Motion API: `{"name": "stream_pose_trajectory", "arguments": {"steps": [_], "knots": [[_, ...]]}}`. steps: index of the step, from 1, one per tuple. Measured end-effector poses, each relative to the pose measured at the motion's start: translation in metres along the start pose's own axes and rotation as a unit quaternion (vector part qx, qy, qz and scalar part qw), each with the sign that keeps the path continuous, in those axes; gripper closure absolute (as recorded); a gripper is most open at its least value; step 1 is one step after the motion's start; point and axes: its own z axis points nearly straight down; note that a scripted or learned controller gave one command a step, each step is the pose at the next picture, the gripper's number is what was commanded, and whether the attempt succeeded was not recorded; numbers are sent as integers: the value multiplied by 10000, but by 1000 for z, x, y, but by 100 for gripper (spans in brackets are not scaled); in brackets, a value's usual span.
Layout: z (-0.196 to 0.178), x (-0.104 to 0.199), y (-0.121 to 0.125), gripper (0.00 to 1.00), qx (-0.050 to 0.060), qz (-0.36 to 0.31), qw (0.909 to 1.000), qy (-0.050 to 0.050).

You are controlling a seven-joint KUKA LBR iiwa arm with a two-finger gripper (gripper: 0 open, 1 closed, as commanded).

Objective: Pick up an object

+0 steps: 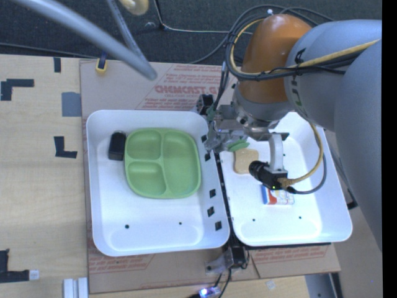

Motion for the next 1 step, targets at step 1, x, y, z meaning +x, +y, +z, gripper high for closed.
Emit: {"name": "stream_pose_trajectory", "arguments": {"steps": [1], "knots": [[17,51,0,100,13,8,10000,-5]]}}
